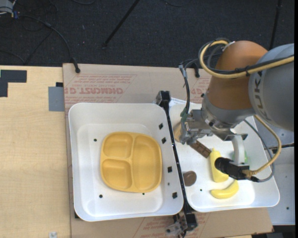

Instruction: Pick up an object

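Brown, short bar-shaped piece (202,149) lying just beside the jaws, on their near side and a little toward the arm, on the floor of the right-hand shallow white plastic bin (268,202). Long axis slanted, running from the jaws down and away toward the yellow blunt-ended object (216,165) further out on that same side. Spread of the jaws not readable under the grey and orange wrist (233,88); nothing seen held. Low over the bin's inner half, close to the dividing wall. Small brown round disc (189,178) straight toward the near edge from the jaws, apart from the bar. Yellow curved banana (224,192) well beyond both, near the front rim. Yellow divided plastic plate (131,161) across the wall from the jaws, in the left-hand white bin (84,133). Probably closest candidate: the bar, calling for a short shift and a wrist turn to close across its slant, not along it.
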`<action>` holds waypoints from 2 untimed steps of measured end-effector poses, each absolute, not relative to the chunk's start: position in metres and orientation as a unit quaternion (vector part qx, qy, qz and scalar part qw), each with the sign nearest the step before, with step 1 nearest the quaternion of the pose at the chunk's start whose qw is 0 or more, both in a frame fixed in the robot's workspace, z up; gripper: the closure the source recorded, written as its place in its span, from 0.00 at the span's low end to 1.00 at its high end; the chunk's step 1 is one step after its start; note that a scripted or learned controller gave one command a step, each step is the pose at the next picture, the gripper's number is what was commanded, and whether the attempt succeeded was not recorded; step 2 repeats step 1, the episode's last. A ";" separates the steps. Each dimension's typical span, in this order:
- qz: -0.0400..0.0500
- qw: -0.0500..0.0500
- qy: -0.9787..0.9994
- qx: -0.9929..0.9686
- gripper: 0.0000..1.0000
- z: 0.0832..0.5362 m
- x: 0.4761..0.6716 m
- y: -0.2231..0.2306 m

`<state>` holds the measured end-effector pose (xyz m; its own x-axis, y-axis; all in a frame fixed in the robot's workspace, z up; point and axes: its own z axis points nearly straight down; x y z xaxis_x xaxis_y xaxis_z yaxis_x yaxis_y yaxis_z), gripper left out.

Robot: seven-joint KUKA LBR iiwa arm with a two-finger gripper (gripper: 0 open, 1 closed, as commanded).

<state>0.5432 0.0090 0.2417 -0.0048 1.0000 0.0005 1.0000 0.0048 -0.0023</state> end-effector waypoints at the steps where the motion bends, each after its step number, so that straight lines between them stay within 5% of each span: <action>1: 0.001 0.002 -0.709 -0.705 1.00 0.242 0.545 0.068; 2: 0.001 0.002 -0.709 -0.705 1.00 0.242 0.545 0.068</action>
